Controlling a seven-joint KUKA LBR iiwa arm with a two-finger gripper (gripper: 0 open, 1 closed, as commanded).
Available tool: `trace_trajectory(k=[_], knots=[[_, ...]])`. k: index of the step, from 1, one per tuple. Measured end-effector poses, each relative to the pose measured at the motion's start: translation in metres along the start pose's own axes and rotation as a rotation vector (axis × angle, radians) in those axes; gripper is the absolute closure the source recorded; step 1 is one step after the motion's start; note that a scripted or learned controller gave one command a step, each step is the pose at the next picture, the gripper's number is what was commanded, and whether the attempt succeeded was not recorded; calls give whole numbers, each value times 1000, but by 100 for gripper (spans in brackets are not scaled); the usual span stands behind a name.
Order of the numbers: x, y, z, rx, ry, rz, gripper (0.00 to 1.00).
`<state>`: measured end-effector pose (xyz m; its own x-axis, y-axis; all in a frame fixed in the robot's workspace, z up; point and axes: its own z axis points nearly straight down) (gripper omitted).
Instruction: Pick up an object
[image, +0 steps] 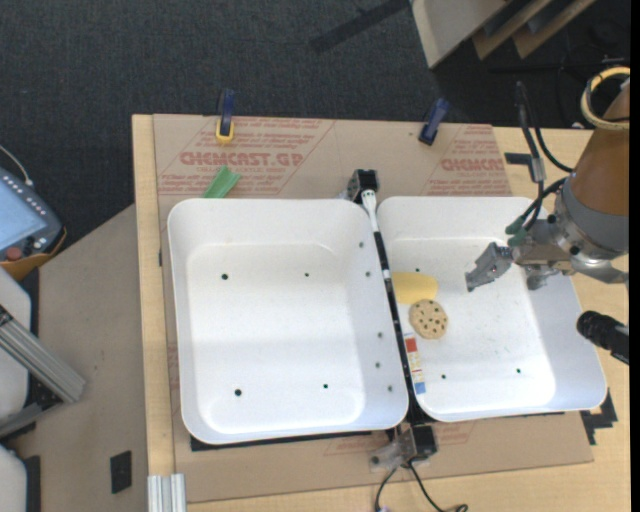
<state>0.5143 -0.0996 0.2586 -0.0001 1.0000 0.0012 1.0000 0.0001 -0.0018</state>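
In the right bin (560, 390), near its left wall, lie a yellow block (414, 286) and just below it a round tan cookie-like disc (429, 319) with dark dots. A thin red, white and blue item (414, 364) lies along the divider below them. My gripper (512, 266) hangs over the right bin's upper middle, to the right of the yellow block and apart from it. Nothing shows between its fingers.
The left bin (200, 400) sits beside the right one on a cardboard sheet (300, 150). A green scrap (221, 182) and two blue clamps (226, 116) are at the sheet's far edge. A black clip (362, 184) sits at the top of the divider.
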Motion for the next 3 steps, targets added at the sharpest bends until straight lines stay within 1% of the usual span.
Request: trace_trajectory(k=[1, 2, 3], knots=[[82, 14, 79, 8, 3, -8, 0], [76, 15, 64, -3, -1, 2, 100], [13, 6, 16, -7, -5, 7, 100]])
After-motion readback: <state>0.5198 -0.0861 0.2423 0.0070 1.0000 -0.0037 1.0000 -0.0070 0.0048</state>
